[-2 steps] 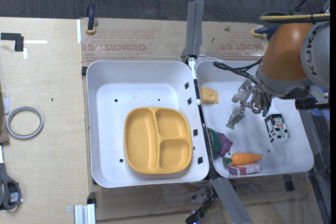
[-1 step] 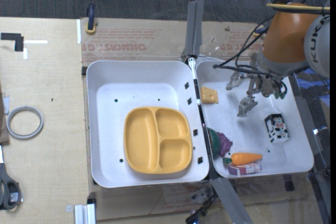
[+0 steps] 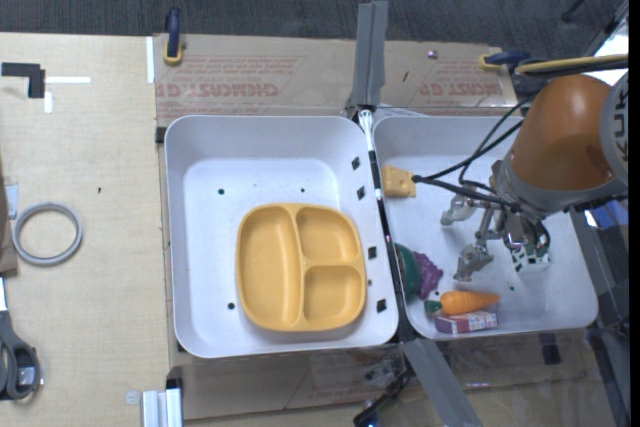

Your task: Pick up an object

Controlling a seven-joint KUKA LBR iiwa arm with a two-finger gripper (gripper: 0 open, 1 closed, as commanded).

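The arm's orange wrist band [image 3: 560, 135] hangs over the right bin [image 3: 560, 315]. Below it my gripper [image 3: 497, 253] points down at the bin's bare floor. Its metal fingers [image 3: 470, 262] stand spread and open, with nothing between them. An orange carrot [image 3: 468, 301] lies just below and left of the gripper, touching a small pink box [image 3: 467, 322]. A purple and green toy vegetable [image 3: 416, 270] rests against the bin's left wall. A yellow cheese wedge [image 3: 399, 182] sits in the bin's upper left corner.
The left bin [image 3: 200, 215] holds a yellow divided plate [image 3: 300, 265]. A grey divider bar [image 3: 370, 55] runs up between the bins. On the bench at far left lie a grey tape ring [image 3: 45, 233] and scissors [image 3: 18, 370]. Black cables [image 3: 470, 170] trail from the wrist.
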